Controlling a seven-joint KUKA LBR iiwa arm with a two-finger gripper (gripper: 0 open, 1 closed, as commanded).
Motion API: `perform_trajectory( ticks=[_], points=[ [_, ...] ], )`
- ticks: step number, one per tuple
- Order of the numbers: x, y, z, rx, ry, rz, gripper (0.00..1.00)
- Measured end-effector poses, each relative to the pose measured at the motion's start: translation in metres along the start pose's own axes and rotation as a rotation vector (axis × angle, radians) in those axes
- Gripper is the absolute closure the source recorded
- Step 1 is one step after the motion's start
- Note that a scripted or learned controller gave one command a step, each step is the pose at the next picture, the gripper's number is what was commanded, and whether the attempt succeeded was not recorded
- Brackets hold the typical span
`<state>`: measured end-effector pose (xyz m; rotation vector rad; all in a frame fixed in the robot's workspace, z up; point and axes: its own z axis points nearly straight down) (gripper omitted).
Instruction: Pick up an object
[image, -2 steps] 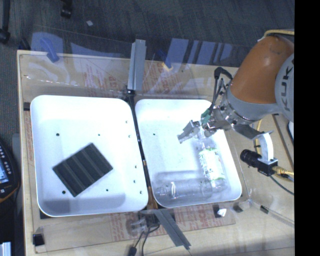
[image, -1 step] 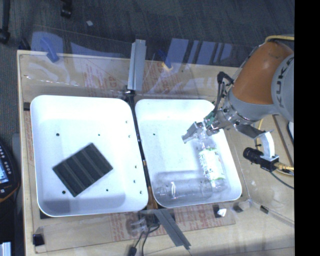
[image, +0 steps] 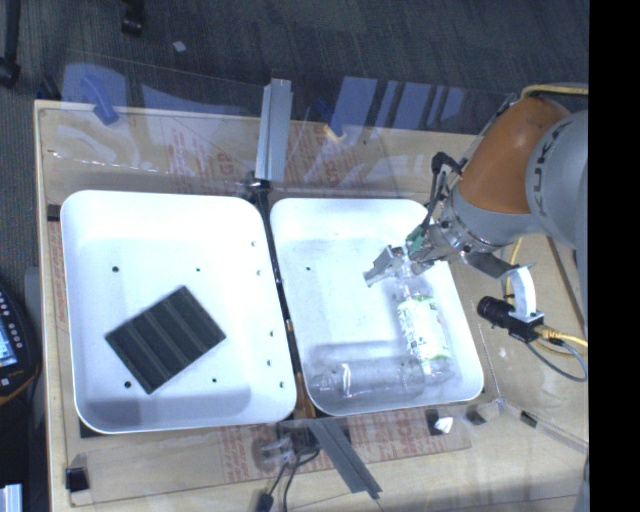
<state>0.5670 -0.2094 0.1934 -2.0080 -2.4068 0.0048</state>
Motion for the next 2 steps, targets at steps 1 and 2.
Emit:
perform_trajectory(
  ticks=[1,2],
  points=[
    [-0.001,0.0,0.005,0.0,0.001,0.031,0.0],
    [0.052,-0.012,0.003,-0.003,-0.002,0.099,0.0]
  ],
)
